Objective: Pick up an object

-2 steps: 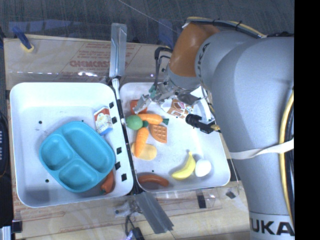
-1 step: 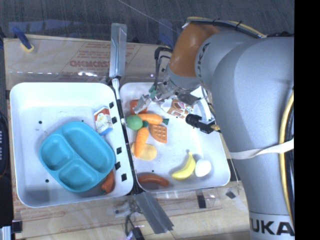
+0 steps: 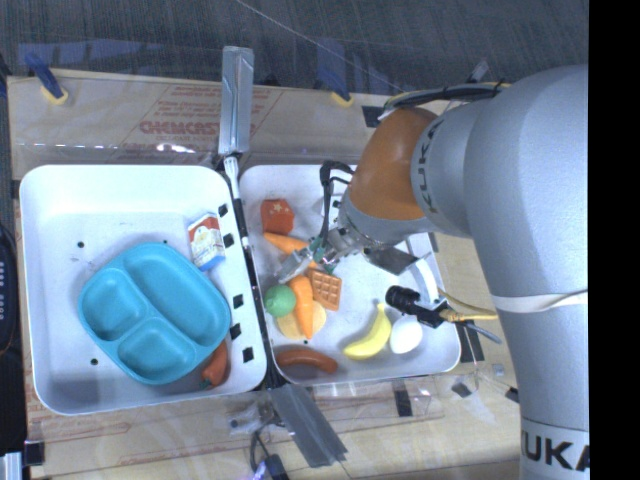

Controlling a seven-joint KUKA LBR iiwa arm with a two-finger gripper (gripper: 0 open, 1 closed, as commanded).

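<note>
Two white bins side by side on the worktop point(image 3: 120, 113). Far left of the gripper point(image 3: 303, 261), in the left bin point(image 3: 60, 198): blue divided tray point(image 3: 150, 313), small carton point(image 3: 205, 240) at its upper edge, reddish piece point(image 3: 215, 366) half hidden under its lower corner. Well apart from the gripper, so no danger there.

In the right bin point(image 3: 440, 363), a tight cluster. Just left of the gripper and a little above: carrot point(image 3: 283, 242), with a red piece point(image 3: 277, 215) beyond it. Left and below: green ball point(image 3: 280, 300). Just below and right: waffle point(image 3: 325, 288), leaning on an orange-yellow piece point(image 3: 308, 320). Lower again: sausage point(image 3: 305, 360). Well to the right: banana point(image 3: 370, 336) and white egg point(image 3: 405, 338).

Gripper low between carrot and waffle. Cannot tell whether released or clenched, nor whether grasping anything. Probably aiming at the carrot or the waffle; impossible to say which.

Easy to catch two pieces together, because of such crowding. Possible also to push the round, slanted carrot aside instead of taking it. Could pinch only a corner of the waffle and lose it during lifting. Could disturb the green ball and send it rolling through the cluster.
</note>
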